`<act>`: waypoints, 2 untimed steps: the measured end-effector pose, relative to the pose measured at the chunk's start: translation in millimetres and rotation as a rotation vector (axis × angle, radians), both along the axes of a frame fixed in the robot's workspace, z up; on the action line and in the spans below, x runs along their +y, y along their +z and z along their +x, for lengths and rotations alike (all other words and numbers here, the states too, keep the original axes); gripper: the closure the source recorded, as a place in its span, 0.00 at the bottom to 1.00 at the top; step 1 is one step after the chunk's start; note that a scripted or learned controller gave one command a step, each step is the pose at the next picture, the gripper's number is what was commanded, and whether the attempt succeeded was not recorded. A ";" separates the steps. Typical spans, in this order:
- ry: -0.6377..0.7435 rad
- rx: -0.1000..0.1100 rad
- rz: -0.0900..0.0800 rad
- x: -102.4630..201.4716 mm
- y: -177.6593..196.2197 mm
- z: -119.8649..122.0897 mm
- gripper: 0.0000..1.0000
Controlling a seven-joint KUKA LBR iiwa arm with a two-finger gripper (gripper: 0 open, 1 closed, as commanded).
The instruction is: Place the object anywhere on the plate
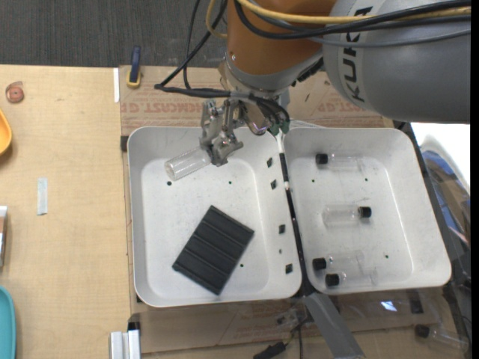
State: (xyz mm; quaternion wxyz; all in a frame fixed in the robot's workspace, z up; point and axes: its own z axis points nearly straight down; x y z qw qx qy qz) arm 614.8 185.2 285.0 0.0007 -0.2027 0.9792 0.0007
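Hovering my hand (219,149) over the left bin (142,223), fingers clamped on a clear vial (185,163), which is lifted near the back wall. The black ribbed plate (214,248) lies well apart, nearer the front; carry and release remain, I judge.

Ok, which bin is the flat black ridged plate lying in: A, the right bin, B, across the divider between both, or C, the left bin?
C: the black plate lies flat on the floor of the left bin, well apart from the divider.
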 end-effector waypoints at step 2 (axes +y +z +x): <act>0.650 -0.001 0.000 24.3 33.1 -22.6 1.00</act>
